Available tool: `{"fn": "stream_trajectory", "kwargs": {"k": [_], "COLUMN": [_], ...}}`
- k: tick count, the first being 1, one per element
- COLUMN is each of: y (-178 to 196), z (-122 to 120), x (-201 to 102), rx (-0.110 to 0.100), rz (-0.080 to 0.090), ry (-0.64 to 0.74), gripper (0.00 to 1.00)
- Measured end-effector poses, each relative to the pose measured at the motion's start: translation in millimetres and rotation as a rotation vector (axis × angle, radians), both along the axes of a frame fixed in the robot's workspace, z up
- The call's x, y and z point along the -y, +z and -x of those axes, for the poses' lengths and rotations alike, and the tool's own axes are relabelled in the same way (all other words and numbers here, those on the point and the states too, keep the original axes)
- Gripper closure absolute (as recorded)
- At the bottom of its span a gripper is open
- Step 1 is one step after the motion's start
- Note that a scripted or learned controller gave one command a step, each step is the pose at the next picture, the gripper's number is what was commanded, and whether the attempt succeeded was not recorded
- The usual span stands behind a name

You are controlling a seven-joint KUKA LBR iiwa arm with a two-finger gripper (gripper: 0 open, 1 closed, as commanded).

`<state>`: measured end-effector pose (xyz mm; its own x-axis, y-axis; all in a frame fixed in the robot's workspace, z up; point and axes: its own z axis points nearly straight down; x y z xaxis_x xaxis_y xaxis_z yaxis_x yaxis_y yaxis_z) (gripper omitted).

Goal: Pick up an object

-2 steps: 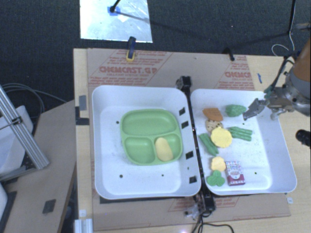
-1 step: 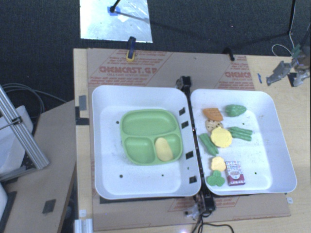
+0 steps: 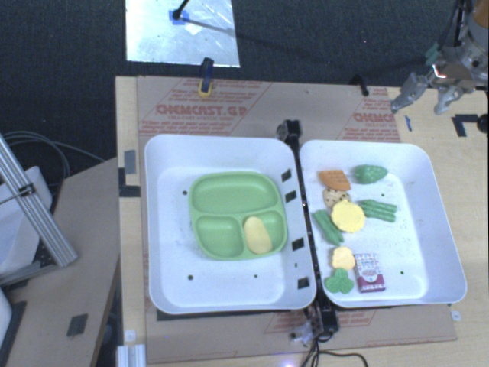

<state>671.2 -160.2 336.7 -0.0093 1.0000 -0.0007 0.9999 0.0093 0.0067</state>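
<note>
Bins sit side by side across the middle of the frame, their inner rims meeting along a dark seam with black clips. The left bin (image 3: 164, 228) holds a green divided tray (image 3: 229, 197) near its centre, and a yellow oblong piece (image 3: 259, 235) lies in the tray's lower right compartment. Bare white floor rings the tray on all sides, widest along the bin's left and lower edges.

The right bin (image 3: 435, 228) has its load crowded toward its left half: an orange cracker (image 3: 334, 180) and a green leafy piece (image 3: 370, 174) at the top, a speckled cookie (image 3: 334, 197) below the cracker, a yellow round disc (image 3: 348, 217) overlapping it, green beans (image 3: 379, 209) to the disc's right, a green pod (image 3: 328, 226) to its lower left, then a small yellow piece (image 3: 343, 259), a broccoli floret (image 3: 339, 284) and a red and white carton (image 3: 369, 273) near the lower rim. The right half of this bin is open white floor up to the right rim.

At the upper right of the frame the gripper (image 3: 430, 96) hangs outside the bins, above the bench surface beyond the right bin's upper right corner. Its two fingers are spread apart with nothing between them. Every toy item lies well apart from it, lower and to the left; the green leafy piece is the nearest.
</note>
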Motion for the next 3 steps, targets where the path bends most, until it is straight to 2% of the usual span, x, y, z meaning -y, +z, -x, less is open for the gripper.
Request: {"fn": "stream_trajectory", "kwargs": {"k": [1, 2, 3], "y": [11.1, -93.7, -87.2], "z": [1.3, 3.2, 2.1], "x": [3.3, -55.3, -51.0], "rx": [0.002, -0.012, -0.004], "rz": [0.003, -0.004, 0.0], "ry": [-0.001, 0.0, -0.005], "gripper": [1.0, 1.0, 0.0]}}
